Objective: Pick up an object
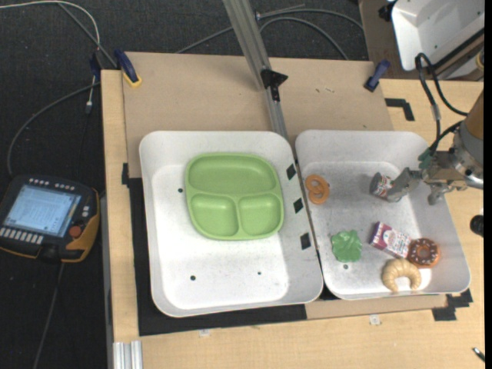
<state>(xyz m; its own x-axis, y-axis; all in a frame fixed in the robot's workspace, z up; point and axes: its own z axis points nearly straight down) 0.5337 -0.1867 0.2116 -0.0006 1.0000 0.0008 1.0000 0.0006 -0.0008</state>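
Pincer point(401, 184) sits at right centre of the frame, low over the right bin point(338, 148), reaching in from the right edge. Whether it is open or closed cannot be told. A grey object point(381, 184) lies just left of it. Below: pink carton point(390, 239), chocolate doughnut point(423, 251), croissant point(403, 274), green toy point(347, 245).

Just left of the tool point(415, 181) a small grey object point(382, 184) blocks the way, below it the pink carton point(390, 239), chocolate donut point(423, 251) and croissant point(403, 274) crowd together, while the bin floor point(350, 206) further left, toward the orange ring point(317, 188), lies open.
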